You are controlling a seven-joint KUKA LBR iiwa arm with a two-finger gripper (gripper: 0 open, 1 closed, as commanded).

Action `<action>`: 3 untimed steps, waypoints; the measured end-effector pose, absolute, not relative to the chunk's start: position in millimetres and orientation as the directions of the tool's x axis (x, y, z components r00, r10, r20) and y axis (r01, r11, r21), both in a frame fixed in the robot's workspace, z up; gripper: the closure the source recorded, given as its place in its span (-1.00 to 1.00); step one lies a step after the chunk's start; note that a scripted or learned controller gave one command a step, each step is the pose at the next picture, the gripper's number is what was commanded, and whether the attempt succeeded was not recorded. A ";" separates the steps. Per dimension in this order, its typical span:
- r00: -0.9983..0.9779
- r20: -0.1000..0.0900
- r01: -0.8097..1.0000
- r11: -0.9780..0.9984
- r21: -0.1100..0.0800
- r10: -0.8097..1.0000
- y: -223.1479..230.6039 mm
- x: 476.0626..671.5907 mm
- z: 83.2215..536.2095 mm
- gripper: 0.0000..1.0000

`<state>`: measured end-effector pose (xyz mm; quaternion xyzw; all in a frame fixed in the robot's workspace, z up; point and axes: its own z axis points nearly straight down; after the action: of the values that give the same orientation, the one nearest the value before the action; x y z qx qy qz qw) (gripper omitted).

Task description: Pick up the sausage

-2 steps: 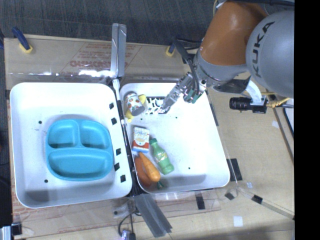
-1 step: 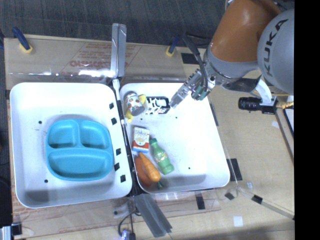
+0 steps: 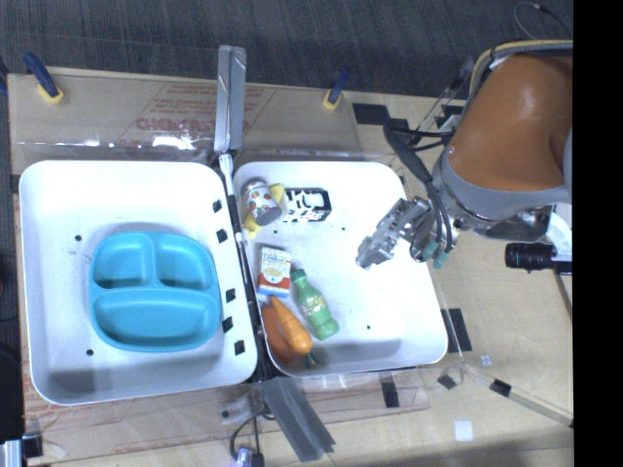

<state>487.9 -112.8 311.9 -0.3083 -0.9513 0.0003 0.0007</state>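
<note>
**Sausage low in the right bin, gripper off to its upper right**

The sausage point(image 3: 286, 330), orange-brown, lies low in the right bin point(image 3: 414, 343), in the lower middle of the frame, against the bin's left wall. A green bottle point(image 3: 313, 305) lies just beside it on its right, slanting the same way. Just above the sausage a small carton point(image 3: 274, 269) lies flat. Higher up, near the bin's upper left corner, sit a small can point(image 3: 260, 202) and a black-and-white block point(image 3: 307, 204) side by side.

The gripper point(image 3: 373, 253) hovers over the bare middle of the right bin, well apart from the sausage and up to its right. It points toward the lower left of the frame; whether its fingers stand wide or narrow I cannot tell, and nothing shows between them. The arm point(image 3: 511, 134) fills the upper right of the frame.

The left bin point(image 3: 44, 261) holds a blue tray point(image 3: 154, 288) with compartments. Both bins rest on the table point(image 3: 506, 348).
</note>
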 end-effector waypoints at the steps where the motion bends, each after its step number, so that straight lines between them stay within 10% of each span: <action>1: -0.444 0.003 0.896 0.444 -0.004 0.896 -105.8 478.6 311.2 1.00; 2: 0.000 0.001 1.000 0.000 -0.006 1.000 -95.1 477.7 303.6 1.00; 3: -0.518 0.006 0.856 0.518 -0.007 0.856 -83.9 483.7 305.8 1.00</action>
<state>483.7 -83.9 305.8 -0.4911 -0.8711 0.0016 0.0042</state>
